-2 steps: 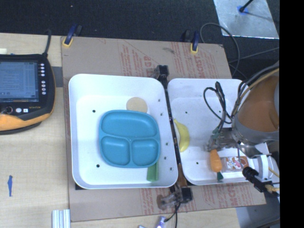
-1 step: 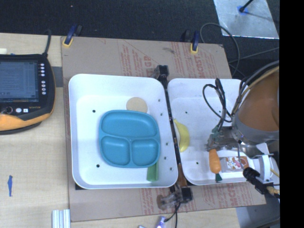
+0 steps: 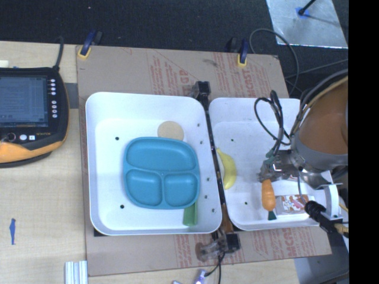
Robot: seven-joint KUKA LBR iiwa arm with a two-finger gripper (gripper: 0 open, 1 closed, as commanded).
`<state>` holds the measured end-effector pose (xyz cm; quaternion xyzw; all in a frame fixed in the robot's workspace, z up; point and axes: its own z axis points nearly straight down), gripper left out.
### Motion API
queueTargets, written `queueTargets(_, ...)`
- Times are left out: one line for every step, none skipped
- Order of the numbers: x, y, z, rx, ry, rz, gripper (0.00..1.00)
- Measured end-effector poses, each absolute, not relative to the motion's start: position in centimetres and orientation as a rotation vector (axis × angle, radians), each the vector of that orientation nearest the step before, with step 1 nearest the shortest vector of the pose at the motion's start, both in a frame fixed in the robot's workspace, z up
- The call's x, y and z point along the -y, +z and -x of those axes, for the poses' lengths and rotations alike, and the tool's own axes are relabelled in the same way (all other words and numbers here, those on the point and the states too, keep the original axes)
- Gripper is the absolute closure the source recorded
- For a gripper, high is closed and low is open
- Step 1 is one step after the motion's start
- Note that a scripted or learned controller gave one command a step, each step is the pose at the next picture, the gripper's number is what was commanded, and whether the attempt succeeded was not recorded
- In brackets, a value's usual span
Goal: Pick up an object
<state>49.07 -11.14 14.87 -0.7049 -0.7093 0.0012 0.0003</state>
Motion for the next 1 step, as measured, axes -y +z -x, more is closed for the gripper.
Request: queueTargets(4.62,19.18,-53.95,2.225,0.001,2.214,1.0)
